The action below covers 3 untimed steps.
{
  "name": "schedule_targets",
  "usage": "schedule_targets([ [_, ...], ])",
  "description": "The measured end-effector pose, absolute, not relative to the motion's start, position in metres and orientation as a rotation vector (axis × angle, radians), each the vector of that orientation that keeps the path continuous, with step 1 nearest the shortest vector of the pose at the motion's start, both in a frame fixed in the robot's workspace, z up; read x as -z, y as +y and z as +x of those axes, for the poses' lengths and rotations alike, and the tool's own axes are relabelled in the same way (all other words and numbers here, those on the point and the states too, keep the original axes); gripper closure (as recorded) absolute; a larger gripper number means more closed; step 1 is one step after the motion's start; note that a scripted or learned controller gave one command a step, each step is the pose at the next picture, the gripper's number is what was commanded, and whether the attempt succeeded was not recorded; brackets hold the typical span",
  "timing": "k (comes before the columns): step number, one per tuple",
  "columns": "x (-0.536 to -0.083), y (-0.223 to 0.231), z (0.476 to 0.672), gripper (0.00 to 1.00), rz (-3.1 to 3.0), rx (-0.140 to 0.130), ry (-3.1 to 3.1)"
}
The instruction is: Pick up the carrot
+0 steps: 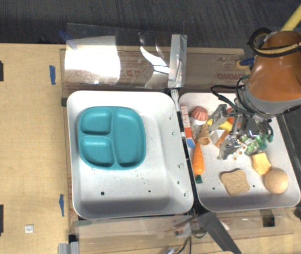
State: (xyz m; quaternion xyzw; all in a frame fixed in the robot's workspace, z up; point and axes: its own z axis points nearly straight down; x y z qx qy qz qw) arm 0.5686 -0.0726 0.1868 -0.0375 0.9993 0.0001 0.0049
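The gripper [233,142] hangs low over the right bin [288,194], its dark and silvery fingers [226,151] pointing down into a clutter of small toy foods near the bin's middle. The metal parts blend with the items beneath them, so whether the jaws are apart or together cannot be told, and nothing can be seen held between them. The carrot [198,159] lies along the left wall of the same bin, orange body lengthwise with its green end toward the near edge, just left of the gripper and apart from it. Above the carrot sit a reddish round piece [198,113] and a small tan piece [204,139]. Yellow and orange bits [224,125] lie under the wrist. Nearer the front of the bin are a slice of toast [235,181], a yellow chunk [260,163] and a round brown bun [276,181], all well clear of the carrot. The left bin [156,194] holds a teal divided plate [111,137] lying flat in its far left part.
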Motion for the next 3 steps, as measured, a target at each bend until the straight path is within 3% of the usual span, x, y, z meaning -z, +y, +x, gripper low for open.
schedule_targets([
  [1,-0.185,-0.036,0.539,0.0,-0.431,-0.002,3.109],
  [2,-0.185,-0.028,0.542,0.0,-0.48,0.0,3.099],
  [3,-0.09,-0.105,0.494,0.0,-0.65,0.009,3.057],
])
